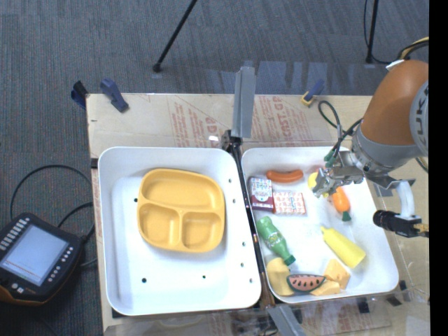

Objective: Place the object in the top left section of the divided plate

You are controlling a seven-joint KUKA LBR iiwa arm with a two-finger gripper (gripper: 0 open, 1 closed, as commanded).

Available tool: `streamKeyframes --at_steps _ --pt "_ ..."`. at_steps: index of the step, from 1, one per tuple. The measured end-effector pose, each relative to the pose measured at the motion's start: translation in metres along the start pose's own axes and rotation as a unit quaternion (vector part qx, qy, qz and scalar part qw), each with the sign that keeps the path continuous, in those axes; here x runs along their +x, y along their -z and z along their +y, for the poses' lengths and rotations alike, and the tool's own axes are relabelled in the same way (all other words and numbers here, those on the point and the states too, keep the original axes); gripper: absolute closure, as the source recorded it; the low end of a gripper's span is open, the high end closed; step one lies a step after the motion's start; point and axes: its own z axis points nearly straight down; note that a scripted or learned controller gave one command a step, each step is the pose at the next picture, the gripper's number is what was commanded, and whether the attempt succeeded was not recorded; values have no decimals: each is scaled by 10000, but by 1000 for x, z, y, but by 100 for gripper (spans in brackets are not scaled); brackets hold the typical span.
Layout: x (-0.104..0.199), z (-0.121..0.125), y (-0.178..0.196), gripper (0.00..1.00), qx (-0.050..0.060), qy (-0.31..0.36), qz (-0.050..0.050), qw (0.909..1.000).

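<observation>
Divided plate (182,210), yellow, sat in left bin (119,285), its three sections bare. Toy food lay in right bin (381,257): hot dog (284,176), green bottle (274,239), mustard bottle (343,246), watermelon slice (306,283), carrot (341,201). Gripper (327,180) hung above the right bin near the carrot; finger spacing could not be told.

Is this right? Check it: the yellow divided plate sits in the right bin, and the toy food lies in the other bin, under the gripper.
Not quite. The camera view shows the yellow divided plate in the left bin, not the right. The rest stands: the toy food, such as the hot dog and green bottle, lies in the other bin, under the gripper.
</observation>
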Motion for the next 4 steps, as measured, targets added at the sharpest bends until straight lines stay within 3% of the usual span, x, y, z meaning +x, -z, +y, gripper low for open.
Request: streamKeyframes --at_steps 1,2,3,4 --pt "0 0 0 0 -1 0 0 10000" --pt "0 0 0 0 -1 0 0 10000" --pt "43 62 41 0 -22 1409 -6 9900" --pt "122 71 29 0 -6 2431 0 9700"
